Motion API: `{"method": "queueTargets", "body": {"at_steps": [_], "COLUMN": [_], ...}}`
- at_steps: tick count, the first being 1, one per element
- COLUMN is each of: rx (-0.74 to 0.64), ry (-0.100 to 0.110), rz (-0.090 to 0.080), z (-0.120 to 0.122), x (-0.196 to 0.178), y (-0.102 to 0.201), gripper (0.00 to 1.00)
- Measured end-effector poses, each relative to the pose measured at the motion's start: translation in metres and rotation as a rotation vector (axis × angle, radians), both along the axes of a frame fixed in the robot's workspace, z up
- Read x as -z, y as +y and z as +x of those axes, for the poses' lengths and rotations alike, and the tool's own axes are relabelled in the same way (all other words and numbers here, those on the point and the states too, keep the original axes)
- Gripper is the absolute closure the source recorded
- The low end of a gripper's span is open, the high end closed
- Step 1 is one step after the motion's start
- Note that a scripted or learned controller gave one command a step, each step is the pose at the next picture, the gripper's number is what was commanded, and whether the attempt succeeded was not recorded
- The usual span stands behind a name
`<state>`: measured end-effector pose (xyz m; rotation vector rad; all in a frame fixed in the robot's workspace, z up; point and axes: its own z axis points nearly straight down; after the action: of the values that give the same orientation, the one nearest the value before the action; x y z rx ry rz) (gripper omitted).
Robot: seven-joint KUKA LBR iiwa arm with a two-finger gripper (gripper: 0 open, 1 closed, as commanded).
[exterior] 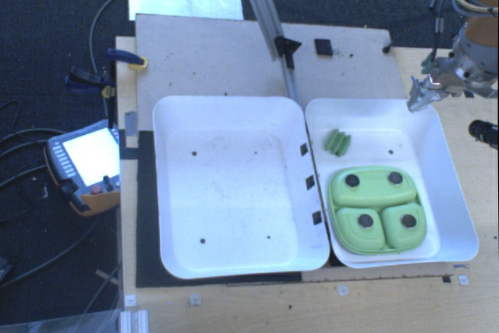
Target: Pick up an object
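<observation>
No readable text, labels, brands or numbers anywhere. Teach pendant (84, 162), far across the bench from the gripper (423, 95), had a lit screen, but it was too washed out to read.

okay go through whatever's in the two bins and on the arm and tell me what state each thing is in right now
Gripper: above the right bin's far right rim, nothing seen in it.
Small green ridged piece: lying flat in the right bin's far part, untouched.
Large green moulded tray: lying flat in the right bin's near part, three dark spots facing up.
Right bin: holds both green things.
Left bin: sits beside the right bin.
</observation>
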<state>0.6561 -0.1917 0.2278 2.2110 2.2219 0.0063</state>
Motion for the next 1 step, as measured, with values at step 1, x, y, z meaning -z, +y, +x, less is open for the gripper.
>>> {"method": "queueTargets", "body": {"at_steps": [1], "rx": [-0.005], "ry": [0.005], "rz": [0.003], "z": [0.0017], "x": [0.0097], "y": [0.0525], "gripper": [1.00]}}
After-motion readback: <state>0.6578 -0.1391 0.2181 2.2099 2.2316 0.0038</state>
